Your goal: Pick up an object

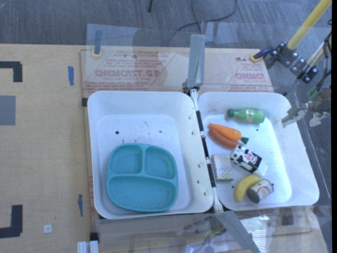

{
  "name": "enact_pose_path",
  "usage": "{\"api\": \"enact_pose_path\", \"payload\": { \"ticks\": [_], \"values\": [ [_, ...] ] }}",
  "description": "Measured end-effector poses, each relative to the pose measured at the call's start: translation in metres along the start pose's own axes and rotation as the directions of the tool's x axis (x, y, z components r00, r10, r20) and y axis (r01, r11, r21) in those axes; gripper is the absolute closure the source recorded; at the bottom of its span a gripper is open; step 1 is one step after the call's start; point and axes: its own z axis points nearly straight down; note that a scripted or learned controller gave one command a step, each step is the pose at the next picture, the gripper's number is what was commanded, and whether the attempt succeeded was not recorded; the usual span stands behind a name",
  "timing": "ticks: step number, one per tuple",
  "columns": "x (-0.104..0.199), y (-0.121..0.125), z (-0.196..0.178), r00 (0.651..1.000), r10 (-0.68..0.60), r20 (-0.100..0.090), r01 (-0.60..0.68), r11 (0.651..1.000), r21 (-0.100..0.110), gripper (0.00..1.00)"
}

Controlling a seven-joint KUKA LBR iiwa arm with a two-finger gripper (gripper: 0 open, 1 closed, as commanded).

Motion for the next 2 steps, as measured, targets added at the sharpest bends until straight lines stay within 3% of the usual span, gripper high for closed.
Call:
{"api": "enact_pose_path", "payload": {
  "ticks": [1, 2],
  "values": [
    [-0.0009, 0.0009, -0.0107, 1.0, 0.0, 0.002, 0.0, 1.0, -0.004, 1.0],
    [-0.0009, 0.0008, -0.0106, 1.0, 0.0, 0.002, 0.0, 1.0, -0.004, 0.0]
  ]
}}
